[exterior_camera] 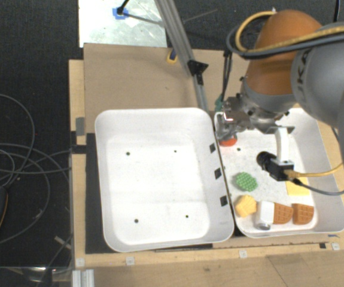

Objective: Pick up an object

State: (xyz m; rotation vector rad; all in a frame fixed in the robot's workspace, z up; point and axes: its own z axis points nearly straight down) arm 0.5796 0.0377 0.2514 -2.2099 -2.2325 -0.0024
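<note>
Claw [225, 126] over right bin [330, 160], red object [227, 140] half hidden beneath; finger spread impossible to tell.

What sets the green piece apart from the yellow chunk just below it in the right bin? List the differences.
The green piece is round, flat and dark green with a bumpy surface; the yellow chunk is blocky, smoother and yellow-orange. The green piece lies nearer the middle of the right bin, while the yellow chunk sits closer to the bin's near edge, beside a white item. Both lie loose in that bin, apart from the tool.
</note>
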